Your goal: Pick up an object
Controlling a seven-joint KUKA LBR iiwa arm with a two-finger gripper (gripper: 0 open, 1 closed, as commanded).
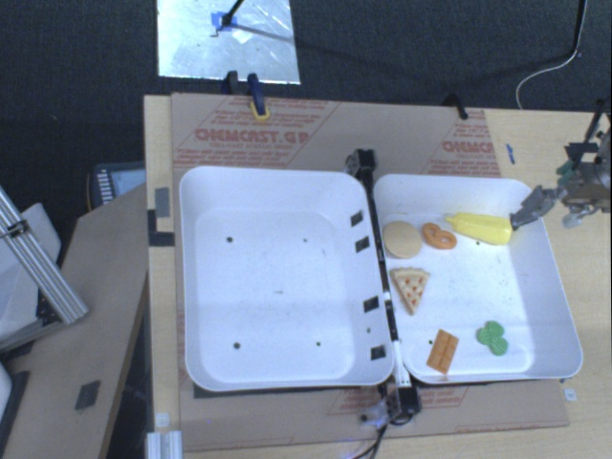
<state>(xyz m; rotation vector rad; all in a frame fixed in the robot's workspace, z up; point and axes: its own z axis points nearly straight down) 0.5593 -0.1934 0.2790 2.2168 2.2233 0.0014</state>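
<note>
The right bin [550,285] holds several toy foods. A yellow corn-like piece [481,227] lies near the far wall, with an orange pretzel [440,236] and a round beige cookie [403,239] to its left. A pizza wedge [410,289] lies near the divider. An orange cracker [442,351] and a green piece [492,338] sit near the front. My gripper [552,214] hangs over the bin's far right rim, just right of the yellow piece, with its grey tip close to that piece's right end. I see nothing held in it.
The left bin [206,256] stands beside the right one, joined by a black clipped divider [375,256]. A shiny foil sheet [228,25] lies beyond the bench. A white cable [564,60] hangs at the upper right.
</note>
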